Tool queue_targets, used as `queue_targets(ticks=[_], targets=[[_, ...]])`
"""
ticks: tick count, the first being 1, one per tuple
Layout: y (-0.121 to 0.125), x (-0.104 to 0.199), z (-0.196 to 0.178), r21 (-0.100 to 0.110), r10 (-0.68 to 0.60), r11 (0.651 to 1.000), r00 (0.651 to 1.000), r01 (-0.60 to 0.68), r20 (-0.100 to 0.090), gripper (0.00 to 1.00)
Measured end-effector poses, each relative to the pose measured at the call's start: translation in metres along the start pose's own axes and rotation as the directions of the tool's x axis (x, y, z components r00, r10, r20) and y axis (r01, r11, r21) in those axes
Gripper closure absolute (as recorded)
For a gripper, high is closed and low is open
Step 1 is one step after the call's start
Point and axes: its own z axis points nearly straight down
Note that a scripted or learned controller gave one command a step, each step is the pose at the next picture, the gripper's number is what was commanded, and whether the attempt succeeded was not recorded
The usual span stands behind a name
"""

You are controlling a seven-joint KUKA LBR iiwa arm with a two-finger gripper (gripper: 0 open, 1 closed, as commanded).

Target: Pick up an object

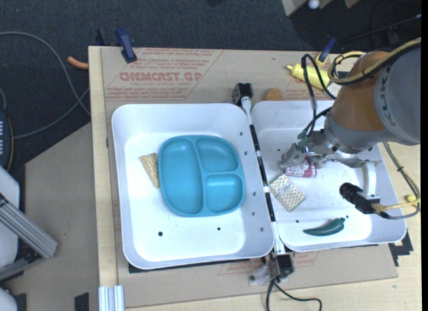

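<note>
In the right bin (348, 239), my gripper (299, 156) is low over the left part of the floor. A small pink and white item (302, 168) lies right under its tip, partly covered by it; I cannot tell whether they touch. A tan checkered wafer (287, 192) rests just in front, near the divider between the bins. A dark green pepper (326, 227) lies by the front wall. The grey arm with its orange band (358, 102) comes in from the right.
The left bin (127, 169) holds a blue divided plate (200, 174) and a tan cracker (150, 166) at the plate's left edge. Behind the right bin, on the bench, sit a yellow toy (299, 71) and a small orange piece (273, 94).
</note>
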Motion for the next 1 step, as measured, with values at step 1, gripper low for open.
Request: queue_targets(ticks=[1], targets=[[0.0270, 0.0891, -0.0849, 0.000, -0.002, 1.000, 1.000, 0.002, -0.001, 1.00]])
